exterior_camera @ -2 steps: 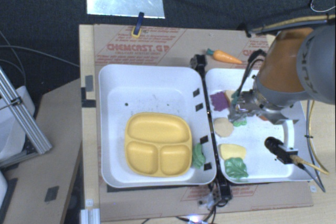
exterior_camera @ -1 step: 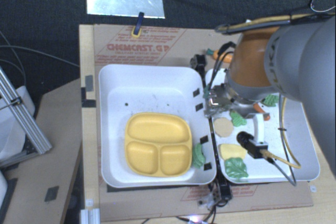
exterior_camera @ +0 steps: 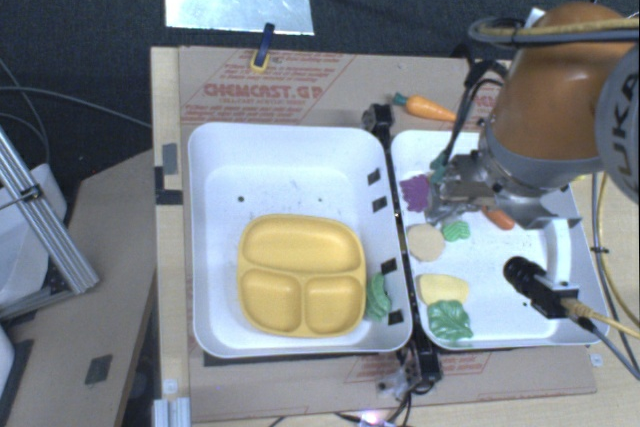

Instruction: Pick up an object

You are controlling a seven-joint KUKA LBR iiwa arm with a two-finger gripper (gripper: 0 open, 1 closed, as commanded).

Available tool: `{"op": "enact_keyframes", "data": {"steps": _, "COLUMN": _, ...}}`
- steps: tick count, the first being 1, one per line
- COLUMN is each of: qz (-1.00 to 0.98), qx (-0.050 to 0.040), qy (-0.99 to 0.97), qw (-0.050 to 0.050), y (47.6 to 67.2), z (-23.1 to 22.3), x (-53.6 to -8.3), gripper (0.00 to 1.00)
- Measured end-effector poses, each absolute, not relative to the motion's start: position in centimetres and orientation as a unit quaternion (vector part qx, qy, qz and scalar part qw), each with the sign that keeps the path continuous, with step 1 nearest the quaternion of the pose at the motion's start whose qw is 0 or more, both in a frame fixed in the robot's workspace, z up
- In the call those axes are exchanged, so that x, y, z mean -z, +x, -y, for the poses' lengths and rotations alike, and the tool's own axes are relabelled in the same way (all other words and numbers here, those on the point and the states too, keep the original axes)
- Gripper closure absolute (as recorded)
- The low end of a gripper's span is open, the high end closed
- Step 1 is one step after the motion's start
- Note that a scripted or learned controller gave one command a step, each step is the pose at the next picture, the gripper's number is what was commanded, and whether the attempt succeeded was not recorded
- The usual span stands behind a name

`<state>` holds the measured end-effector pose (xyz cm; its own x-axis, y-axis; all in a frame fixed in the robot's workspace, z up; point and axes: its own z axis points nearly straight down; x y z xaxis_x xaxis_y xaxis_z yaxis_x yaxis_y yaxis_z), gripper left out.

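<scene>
Tool (exterior_camera: 447, 200) hovers over smooth plastic food pieces (round, leafy) (exterior_camera: 426, 242).

Small toy foods are lying loose in the right bin (exterior_camera: 520, 333): purple piece (exterior_camera: 414, 189), beige disc (exterior_camera: 425, 242), yellow piece (exterior_camera: 443, 289), green leafy piece (exterior_camera: 450, 320), all near the left wall.
</scene>
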<state>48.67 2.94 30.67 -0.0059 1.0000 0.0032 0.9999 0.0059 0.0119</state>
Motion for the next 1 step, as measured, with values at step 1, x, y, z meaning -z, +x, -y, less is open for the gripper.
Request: {"op": "enact_keyframes", "data": {"steps": 1, "qz": -0.705, "qx": 0.0012, "qy": 0.709, "qw": 0.0, "y": 48.61, "z": 5.14, "x": -25.21, "gripper": 1.0}}
